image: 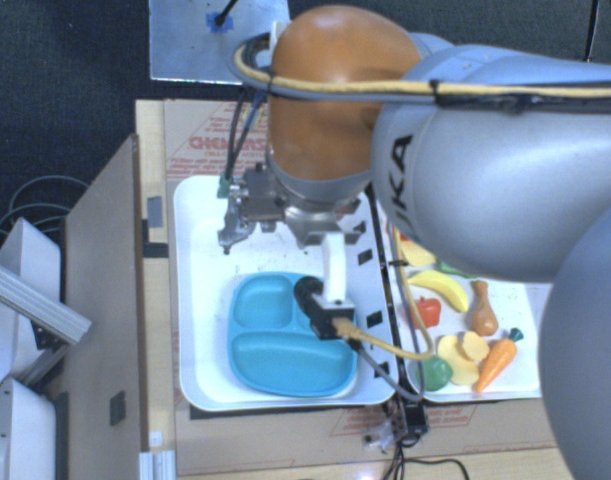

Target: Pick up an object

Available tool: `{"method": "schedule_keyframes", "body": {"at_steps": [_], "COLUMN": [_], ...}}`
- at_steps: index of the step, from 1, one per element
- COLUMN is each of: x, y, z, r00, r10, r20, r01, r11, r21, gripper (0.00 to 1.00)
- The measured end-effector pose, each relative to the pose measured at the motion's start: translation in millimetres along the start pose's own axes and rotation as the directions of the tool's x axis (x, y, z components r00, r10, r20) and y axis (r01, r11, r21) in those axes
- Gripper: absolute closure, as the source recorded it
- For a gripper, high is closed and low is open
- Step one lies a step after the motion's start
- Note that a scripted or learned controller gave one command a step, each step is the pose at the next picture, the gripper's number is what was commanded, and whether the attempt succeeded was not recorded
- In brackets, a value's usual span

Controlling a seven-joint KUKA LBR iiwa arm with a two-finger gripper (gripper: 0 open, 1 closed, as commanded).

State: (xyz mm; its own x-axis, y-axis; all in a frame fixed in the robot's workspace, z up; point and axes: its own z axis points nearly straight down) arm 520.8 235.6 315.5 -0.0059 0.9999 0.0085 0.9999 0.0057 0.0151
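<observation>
I am seeing the blue plate lying flat in the left bin, just nearer the camera than the hand and apart from it. The plate is light blue, glossy and divided into compartments. A banana and a carrot are lying in the right bin, well apart from the hand. The arm is reaching in from the right, its wrist pointing down. I cannot tell whether the hand is spread or pressed together.
</observation>
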Motion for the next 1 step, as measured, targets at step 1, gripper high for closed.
{"method": "schedule_keyframes", "body": {"at_steps": [1], "x": [0.5], "y": [-30.3], "z": [-117.1], "r00": [1.000], "r10": [0.000], "r20": [0.000], "r01": [0.000], "r11": [1.000], "r21": [0.001], "gripper": [0.00]}}
